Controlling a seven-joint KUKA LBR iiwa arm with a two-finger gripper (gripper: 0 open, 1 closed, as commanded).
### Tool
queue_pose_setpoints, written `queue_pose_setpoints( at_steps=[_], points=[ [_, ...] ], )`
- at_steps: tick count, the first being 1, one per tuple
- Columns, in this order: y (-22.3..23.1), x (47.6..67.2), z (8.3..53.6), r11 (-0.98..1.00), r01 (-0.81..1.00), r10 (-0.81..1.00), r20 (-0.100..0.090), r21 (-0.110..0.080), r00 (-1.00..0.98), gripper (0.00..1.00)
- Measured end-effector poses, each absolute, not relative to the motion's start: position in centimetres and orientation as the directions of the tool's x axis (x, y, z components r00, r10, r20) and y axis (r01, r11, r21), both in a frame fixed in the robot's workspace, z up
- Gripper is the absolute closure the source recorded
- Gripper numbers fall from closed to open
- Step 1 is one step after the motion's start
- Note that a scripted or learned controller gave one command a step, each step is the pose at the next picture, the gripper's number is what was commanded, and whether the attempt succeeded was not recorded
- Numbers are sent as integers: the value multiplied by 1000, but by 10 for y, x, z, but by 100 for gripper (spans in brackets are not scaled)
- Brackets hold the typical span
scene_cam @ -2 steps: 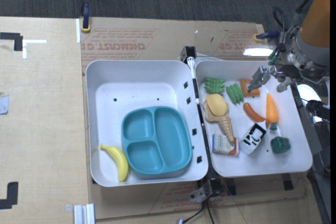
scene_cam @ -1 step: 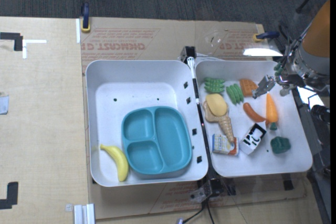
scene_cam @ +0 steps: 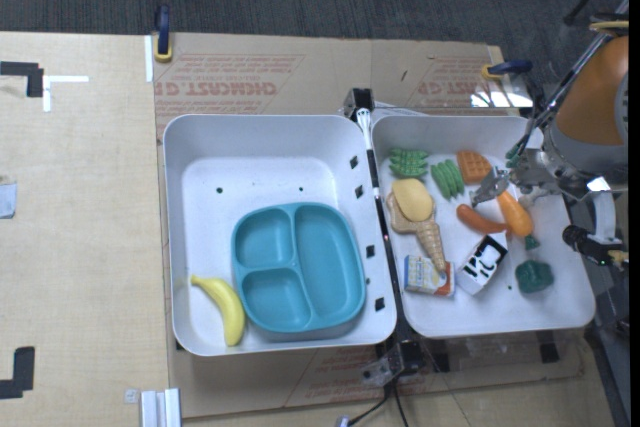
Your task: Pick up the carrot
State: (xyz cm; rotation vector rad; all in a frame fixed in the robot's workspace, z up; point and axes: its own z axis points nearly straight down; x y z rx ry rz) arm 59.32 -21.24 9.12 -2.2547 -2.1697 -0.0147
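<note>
While the gripper (scene_cam: 497, 187) is poised in the right bin (scene_cam: 570, 305), its finger state cannot be told; the carrot (scene_cam: 515, 213) is seen just right of it.

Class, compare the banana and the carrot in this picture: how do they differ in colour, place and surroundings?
The banana is yellow; the carrot is orange. The banana lies in the left bin beside the teal divided plate; the carrot lies in the right bin among other toy foods, at the gripper. Both are elongated toy foods.
</note>
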Motion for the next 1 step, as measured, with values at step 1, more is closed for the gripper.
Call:
queue_pose_setpoints(
  at_steps=[1],
  points=[
    [-215,593,101,-40,999,999,8,0,40,100]
  ],
)
